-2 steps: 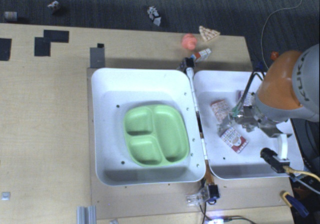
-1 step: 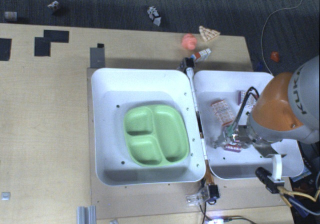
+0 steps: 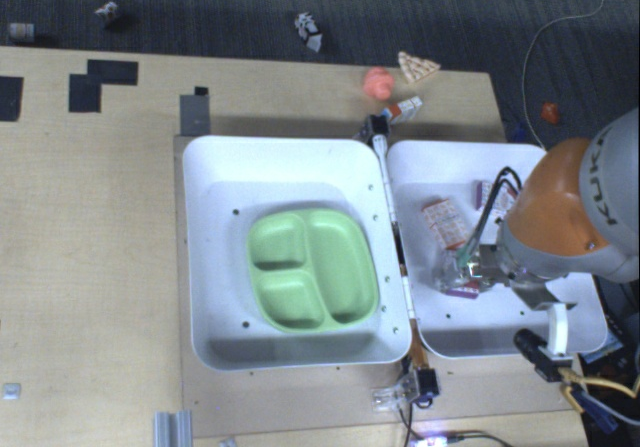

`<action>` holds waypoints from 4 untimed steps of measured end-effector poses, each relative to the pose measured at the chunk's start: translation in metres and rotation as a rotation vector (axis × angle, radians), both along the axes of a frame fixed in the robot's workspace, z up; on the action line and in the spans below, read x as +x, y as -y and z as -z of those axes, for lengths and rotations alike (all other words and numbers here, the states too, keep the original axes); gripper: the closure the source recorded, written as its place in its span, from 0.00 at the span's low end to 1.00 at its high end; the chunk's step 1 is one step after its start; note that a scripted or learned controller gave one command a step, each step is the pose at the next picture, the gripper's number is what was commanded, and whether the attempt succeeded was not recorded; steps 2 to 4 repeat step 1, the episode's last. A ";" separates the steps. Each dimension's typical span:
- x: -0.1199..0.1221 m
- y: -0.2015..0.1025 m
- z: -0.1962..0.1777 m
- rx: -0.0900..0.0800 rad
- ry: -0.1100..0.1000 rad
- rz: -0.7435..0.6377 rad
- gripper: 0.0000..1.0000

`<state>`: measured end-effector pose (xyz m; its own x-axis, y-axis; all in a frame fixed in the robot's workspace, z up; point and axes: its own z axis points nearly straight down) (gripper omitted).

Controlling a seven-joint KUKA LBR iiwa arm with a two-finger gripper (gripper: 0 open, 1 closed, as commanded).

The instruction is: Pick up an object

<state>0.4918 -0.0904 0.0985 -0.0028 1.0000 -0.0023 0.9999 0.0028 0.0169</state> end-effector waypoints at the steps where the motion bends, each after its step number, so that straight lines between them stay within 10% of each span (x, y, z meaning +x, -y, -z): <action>1: -0.004 -0.074 -0.089 0.004 -0.013 -0.002 1.00; 4: -0.004 -0.074 -0.089 0.004 -0.013 -0.002 1.00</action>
